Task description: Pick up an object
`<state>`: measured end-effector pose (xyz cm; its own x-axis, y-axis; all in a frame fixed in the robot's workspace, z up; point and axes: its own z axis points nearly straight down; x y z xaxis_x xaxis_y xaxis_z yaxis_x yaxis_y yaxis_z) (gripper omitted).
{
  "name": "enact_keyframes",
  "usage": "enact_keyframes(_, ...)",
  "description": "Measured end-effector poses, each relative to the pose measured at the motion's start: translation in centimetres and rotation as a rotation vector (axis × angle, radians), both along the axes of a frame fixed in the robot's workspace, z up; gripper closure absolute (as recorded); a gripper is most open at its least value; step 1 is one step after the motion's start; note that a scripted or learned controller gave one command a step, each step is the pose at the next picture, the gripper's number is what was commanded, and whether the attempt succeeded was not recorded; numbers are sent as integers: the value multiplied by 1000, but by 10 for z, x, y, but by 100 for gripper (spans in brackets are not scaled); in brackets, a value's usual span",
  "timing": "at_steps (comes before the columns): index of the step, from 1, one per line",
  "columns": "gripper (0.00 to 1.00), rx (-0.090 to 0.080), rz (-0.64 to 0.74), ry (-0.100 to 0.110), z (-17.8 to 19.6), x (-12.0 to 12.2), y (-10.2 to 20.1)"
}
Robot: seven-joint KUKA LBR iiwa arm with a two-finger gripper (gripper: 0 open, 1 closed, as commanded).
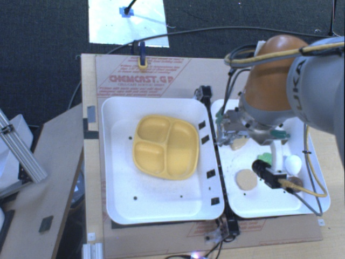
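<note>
Bins sit side by side below me, both shallow and white. My gripper [232, 136] hangs low over the right bin [307, 201], near its inner wall; whether it is clenched or released I cannot tell, because my wrist covers it. Just beside the gripper lies a small tan piece [239, 142], partly hidden. Toward the near edge from it rests a flat, round, tan disc [247, 179]. Farther out from the gripper lie a green object [264, 158] and a white egg-shaped object [293, 163]. Across the divider from my gripper, the left bin [124, 198] holds a yellow plate with four compartments [166, 146].
</note>
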<state>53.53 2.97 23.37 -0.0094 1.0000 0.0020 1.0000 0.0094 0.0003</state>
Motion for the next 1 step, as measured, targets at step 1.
enact_keyframes(1, 100, -1, 0, -1, -8, 1, 48)
